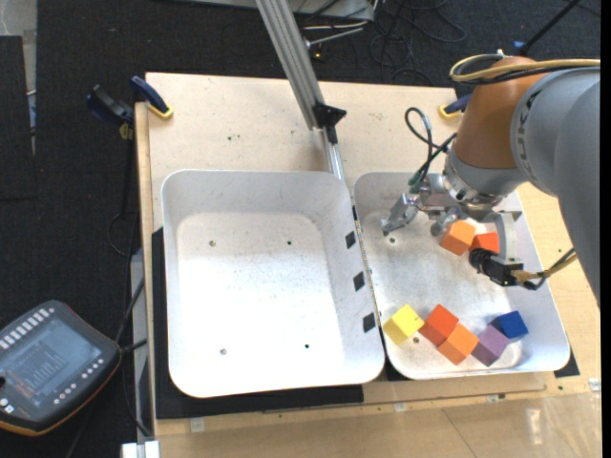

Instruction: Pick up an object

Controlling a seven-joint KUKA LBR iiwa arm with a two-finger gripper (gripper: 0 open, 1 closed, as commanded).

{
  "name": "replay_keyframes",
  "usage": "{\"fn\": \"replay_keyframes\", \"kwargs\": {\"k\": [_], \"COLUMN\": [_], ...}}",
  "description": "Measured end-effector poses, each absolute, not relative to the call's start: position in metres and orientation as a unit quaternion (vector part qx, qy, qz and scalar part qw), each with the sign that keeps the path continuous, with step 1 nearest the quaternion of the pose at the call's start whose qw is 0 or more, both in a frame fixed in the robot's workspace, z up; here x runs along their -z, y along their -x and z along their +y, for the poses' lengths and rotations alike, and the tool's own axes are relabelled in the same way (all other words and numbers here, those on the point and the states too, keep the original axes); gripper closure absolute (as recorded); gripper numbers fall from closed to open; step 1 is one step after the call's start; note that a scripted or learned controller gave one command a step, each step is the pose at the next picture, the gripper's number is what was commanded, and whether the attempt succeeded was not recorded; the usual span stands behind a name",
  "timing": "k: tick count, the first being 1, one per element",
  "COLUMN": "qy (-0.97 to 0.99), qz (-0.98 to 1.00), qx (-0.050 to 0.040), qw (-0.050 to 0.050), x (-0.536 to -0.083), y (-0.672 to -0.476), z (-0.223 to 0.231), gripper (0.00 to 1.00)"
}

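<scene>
The two-finger gripper (412, 210) is seen low over the right white bin (401, 284); whether anything is gripped cannot be told. Just right of it an orange cube (461, 237) is spotted, while further cubes are clustered well below

High slanted view over both bins (258, 184)

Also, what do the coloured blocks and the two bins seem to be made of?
The yellow block and blue block look like painted wood or foam: matte, flat faces, sharp edges. I cannot tell which. The left bin and right bin look like smooth, moulded white plastic with rounded rims.
</scene>
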State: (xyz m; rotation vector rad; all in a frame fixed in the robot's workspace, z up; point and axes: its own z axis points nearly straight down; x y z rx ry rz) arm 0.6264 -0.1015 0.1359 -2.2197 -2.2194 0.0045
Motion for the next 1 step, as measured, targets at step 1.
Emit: {"fn": "replay_keyframes", "kwargs": {"k": [1], "qy": [0.707], "qz": [-0.707], "qx": [0.0006], "qw": [-0.001], "x": [-0.1494], "y": [-0.6280], "z": [-0.1019], "gripper": [1.00]}}
